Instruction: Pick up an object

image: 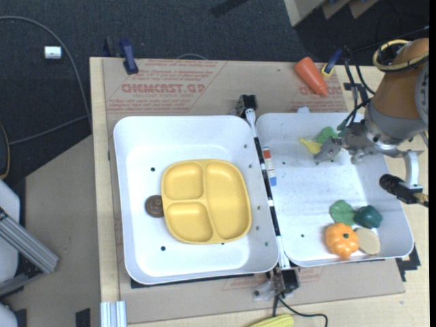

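Observation:
My gripper (340,152) hangs low over the back of the right bin (306,203), below the grey arm with its orange band (398,90). Its two grey fingers (325,152) stand apart, so it is open. A small yellow and green item (315,140) lies right at the left finger, beside it rather than between the two. Near the bin's front right corner lie a green leafy piece (343,212), a dark teal piece (368,216), an orange pumpkin-like toy (341,239) and a beige piece (370,243).
The left bin (136,155) holds a yellow divided plate (204,201) with a brown round thing (154,206) at its left side. An orange carrot-like toy (312,77) lies on the bench behind the right bin. A blue clamp (127,55) sits at the bench's back left.

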{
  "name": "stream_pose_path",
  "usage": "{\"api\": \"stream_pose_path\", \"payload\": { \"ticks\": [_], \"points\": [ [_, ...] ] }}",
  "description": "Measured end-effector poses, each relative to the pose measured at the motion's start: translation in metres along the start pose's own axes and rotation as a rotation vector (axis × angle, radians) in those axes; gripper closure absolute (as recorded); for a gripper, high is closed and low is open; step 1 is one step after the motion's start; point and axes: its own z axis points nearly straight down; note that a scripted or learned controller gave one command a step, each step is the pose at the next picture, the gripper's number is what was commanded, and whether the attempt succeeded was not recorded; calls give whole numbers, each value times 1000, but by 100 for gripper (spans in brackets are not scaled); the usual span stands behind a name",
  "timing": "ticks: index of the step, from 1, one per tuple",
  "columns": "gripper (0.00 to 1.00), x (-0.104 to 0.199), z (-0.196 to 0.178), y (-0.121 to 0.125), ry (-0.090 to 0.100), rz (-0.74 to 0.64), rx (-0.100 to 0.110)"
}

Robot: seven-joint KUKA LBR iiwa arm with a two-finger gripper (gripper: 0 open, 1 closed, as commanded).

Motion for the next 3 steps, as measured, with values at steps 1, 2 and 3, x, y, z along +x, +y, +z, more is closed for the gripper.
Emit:
{"api": "stream_pose_path", "payload": {
  "ticks": [1,2,3],
  "points": [
    [0,15,37,61,0,1,4],
    [100,13,23,62,-4,1,4],
    [100,69,-10,18,2,-1,-1]
  ]
}}
